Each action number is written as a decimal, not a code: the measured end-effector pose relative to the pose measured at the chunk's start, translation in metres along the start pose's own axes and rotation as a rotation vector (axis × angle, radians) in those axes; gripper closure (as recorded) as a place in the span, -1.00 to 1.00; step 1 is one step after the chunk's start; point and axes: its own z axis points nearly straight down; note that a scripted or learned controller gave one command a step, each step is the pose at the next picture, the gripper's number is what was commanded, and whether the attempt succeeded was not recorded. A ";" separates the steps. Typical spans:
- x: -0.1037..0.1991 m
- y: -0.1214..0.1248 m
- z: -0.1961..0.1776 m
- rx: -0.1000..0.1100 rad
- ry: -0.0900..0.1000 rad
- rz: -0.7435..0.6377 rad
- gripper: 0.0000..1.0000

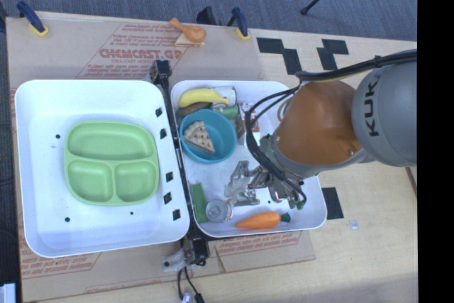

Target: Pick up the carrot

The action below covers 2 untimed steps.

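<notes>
One carrot (259,221) in right bin (316,213), gripper (245,184) just above.

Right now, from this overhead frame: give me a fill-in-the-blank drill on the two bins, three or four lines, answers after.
1. The carrot lies in the ___ bin, near its front edge.
2. The green divided plate has ___ compartments.
3. The blue bowl holds a slice of ___.
4. The yellow fruit behind the bowl is a ___.

Missing words: right; three; pizza; banana. The gripper hangs just above the carrot.
</notes>
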 end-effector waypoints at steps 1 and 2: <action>-0.005 -0.040 0.046 -0.002 0.003 -0.264 1.00; -0.021 -0.094 -0.013 0.005 -0.006 -0.192 1.00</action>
